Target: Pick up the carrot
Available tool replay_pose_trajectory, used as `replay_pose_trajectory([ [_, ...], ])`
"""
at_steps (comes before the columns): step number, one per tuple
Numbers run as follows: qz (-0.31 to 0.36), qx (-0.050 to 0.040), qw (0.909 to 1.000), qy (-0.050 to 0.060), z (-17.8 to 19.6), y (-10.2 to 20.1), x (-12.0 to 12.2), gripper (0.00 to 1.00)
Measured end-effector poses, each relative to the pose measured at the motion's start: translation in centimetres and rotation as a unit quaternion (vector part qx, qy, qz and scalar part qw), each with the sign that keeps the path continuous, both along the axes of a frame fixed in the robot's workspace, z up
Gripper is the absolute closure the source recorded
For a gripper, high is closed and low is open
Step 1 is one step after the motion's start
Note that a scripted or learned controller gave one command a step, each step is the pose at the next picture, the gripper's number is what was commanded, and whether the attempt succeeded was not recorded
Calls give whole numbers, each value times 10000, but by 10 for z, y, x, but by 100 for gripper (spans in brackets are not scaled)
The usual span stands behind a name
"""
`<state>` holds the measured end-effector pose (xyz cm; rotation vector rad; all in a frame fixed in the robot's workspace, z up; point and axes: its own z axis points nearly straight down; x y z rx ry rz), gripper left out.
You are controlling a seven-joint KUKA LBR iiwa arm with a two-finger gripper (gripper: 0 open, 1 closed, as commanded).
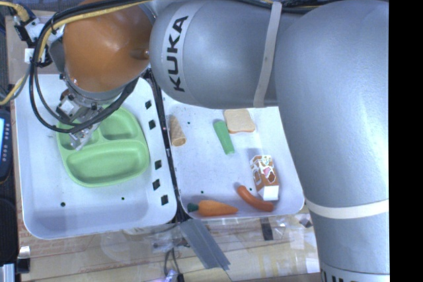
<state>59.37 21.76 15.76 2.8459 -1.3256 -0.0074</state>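
The carrot (213, 209) is orange with a small green top and lies near the front edge of the right bin (205, 168). My gripper (78, 132) hangs far from it, over the left bin (86, 211), just above the upper left compartment of a green divided plate (109, 158). The big grey arm and its orange band cover most of the gripper, so its fingers are hard to make out. Nothing is visibly held.
The right bin also holds a sausage (254, 198), a small printed carton (264, 175), a green stick (223, 137), a toast slice (238, 120) and a tan roll (177, 131). Black cables loop around the wrist. The arm overhangs the back of both bins.
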Motion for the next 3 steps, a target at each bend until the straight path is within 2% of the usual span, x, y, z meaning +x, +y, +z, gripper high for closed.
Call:
replay_pose_trajectory([
  [1,3303,11,9439,2,16,2,-44,100],
  [2,3310,20,9436,9,25,4,-44,100],
  [3,2087,5,9780,-3,32,0,-49,100],
])
